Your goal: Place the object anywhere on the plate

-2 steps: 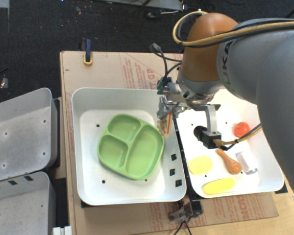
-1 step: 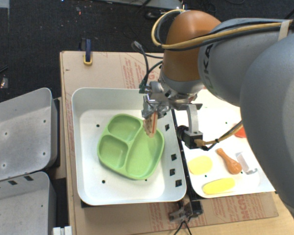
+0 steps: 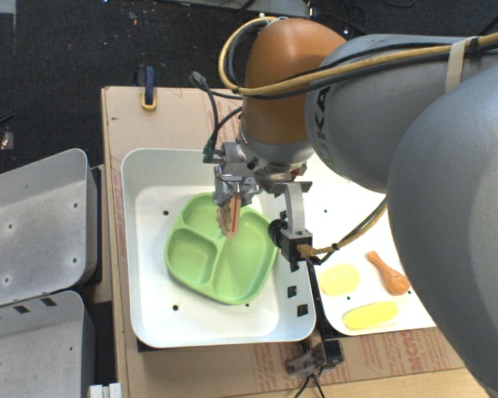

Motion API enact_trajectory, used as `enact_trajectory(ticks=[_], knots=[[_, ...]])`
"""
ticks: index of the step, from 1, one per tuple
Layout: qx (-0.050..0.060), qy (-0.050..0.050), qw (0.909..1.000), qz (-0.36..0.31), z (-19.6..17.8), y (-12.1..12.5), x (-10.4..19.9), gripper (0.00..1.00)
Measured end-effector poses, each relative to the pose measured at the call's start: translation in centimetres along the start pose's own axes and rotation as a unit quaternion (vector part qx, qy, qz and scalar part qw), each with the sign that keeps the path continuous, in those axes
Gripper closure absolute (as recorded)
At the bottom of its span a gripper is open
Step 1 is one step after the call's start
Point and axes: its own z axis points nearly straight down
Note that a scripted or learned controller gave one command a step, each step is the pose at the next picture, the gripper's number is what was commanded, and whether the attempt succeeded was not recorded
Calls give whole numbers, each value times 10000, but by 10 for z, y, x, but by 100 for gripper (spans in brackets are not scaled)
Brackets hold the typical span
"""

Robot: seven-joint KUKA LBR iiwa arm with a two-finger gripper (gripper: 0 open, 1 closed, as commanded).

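the end effector (image 3: 230, 214) grips a thin reddish object (image 3: 231, 221) above the green plate (image 3: 220, 255) in the left bin (image 3: 149, 247).

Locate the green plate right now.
In the camera view, the green plate lies in the left white bin, toward its centre-right, directly under the gripper.
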Motion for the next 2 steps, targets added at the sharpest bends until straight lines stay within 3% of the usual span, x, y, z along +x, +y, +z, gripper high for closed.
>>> enact_trajectory(ticks=[1,2], knots=[[14,-13,10000,23,21,0,2,100],[6,-9,10000,26,20,0,2,0]])
